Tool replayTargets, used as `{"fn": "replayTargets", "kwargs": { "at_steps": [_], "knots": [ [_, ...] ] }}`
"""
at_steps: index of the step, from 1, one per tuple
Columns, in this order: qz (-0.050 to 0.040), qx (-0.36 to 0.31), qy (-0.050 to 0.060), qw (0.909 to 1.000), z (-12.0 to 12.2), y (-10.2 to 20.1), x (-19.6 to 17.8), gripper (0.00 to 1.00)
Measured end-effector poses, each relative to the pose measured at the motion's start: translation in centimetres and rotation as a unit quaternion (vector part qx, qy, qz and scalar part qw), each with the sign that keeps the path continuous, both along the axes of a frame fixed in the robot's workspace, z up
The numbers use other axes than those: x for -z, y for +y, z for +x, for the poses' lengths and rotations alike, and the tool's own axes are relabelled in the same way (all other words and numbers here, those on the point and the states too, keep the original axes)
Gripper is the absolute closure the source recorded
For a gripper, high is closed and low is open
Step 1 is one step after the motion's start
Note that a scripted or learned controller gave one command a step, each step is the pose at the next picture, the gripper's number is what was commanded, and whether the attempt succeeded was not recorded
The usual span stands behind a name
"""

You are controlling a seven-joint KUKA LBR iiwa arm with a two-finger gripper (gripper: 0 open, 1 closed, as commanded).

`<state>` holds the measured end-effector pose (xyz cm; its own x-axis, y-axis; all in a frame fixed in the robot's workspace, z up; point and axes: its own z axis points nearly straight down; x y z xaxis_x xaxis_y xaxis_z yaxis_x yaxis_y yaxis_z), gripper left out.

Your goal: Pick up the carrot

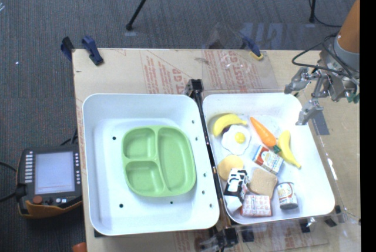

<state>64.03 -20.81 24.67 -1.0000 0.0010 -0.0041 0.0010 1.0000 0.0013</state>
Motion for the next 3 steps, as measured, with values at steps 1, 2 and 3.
{"fn": "replayTargets", "kwargs": {
  "at_steps": [1, 2, 3],
  "knots": [
    [0.0014, 0.058, 0.005, 0.9983, -0.5, -0.3, 9.8, 0.0],
    [0.0018, 0.106, 0.003, 0.9943, -0.8, 5.5, 16.1, 0.0],
    [0.0003, 0.22, 0.002, 0.9755, -6.6, 3.3, 15.9, 0.0]
  ]
}}
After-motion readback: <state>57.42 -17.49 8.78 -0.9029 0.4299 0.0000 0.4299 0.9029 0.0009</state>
